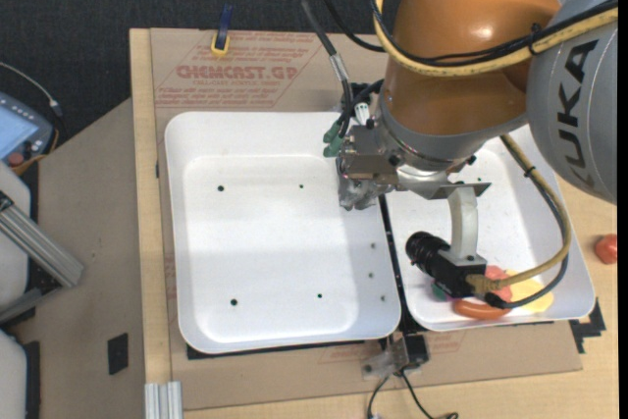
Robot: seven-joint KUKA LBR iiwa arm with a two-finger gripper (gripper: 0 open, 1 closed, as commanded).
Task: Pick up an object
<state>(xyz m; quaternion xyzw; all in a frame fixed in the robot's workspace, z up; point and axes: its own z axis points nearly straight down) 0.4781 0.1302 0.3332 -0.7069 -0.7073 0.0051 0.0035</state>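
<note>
My gripper (351, 189) hangs under the big orange wrist band, low over the ridge where the two white bins meet, at the right rim of the left bin (186, 211). In the right bin (559, 240), at its front edge, lie an orange sausage-shaped thing (471, 307), a flat yellow piece (532, 293) and a small pink thing (497, 276), close together. A bit of green (438, 289) peeks out beside them. The arm hides much of the right bin's floor. I see nothing between the gripper's tips.
The bins rest on a brown cardboard sheet (245, 64) with a blue and yellow clip (223, 32) at its back edge. A small orange object (608, 248) lies on the bench outside the right bin. Cables loop around the wrist.
</note>
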